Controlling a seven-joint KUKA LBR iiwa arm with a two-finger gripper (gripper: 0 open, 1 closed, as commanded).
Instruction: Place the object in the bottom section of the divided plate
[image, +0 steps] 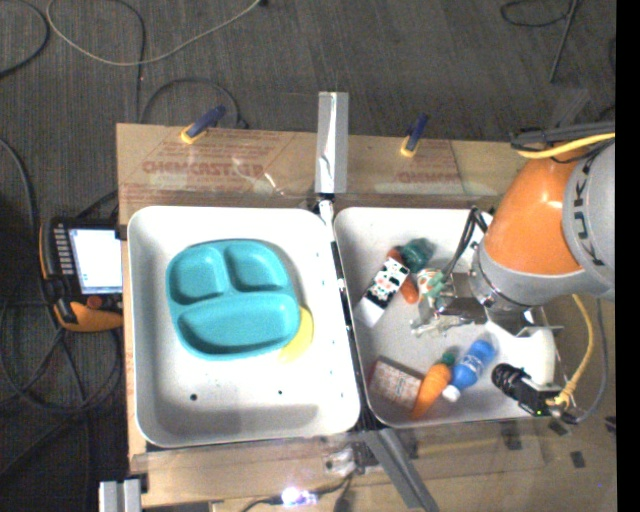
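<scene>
Gripper (437, 308): finger state cannot be told; low in right bin (520, 405). Arm (545, 235): reaches in from right, above carrot (431, 388) and bottle (472, 364).

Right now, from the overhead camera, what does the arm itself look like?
A bulky arm with a grey shell and a broad orange band, dark lettering at its right edge. The end effector is slim bare metal. A yellow cable runs above it.

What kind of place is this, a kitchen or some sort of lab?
Most likely a robotics lab, not a kitchen. A robot arm reaches over two white bins on a bench, a handheld control pendant lies beside them, and loose cables run across the carpet.
</scene>
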